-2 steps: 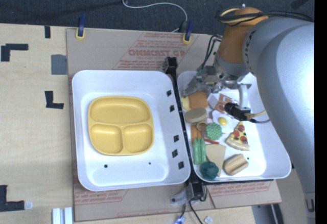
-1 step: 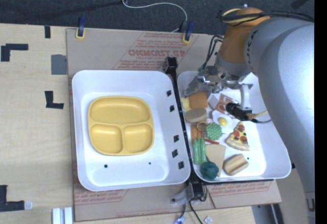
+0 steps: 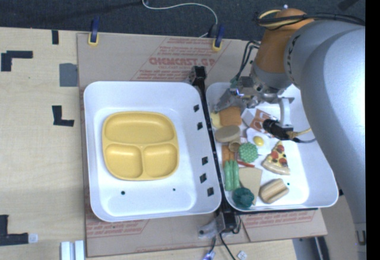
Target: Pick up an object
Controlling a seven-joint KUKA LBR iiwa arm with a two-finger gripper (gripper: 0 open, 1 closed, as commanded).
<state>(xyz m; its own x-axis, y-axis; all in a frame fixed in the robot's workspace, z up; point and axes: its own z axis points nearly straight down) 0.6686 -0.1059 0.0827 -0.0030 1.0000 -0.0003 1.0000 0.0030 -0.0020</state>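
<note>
nothing lifted yet: arm low over the toy food bin

two white bins sit side by side on the bench. the left bin (image 3: 95, 104) carries a yellow divided tray (image 3: 141, 145) and nothing else worth grabbing. the right bin (image 3: 317, 184) holds the candidates, all toy food: a pizza slice (image 3: 276, 159), a bread roll (image 3: 274, 190), a green broccoli piece (image 3: 243, 196), a fried egg (image 3: 257, 139), a green cucumber-like piece (image 3: 230, 174) and a tan disc (image 3: 226, 133), crowded close along the bin's left side.

the gripper (image 3: 249, 94) hangs over the far end of the right bin, just above the upper pieces of the pile. whether it is spread or pressed together cannot be told from this angle; the wrist hardware hides that. no item appears raised off the bin floor, and none is seen pinched.

judged from this, the pick is at its approach stage: an object remains to be closed on and lifted clear, so nearly all of the task is left.
</note>
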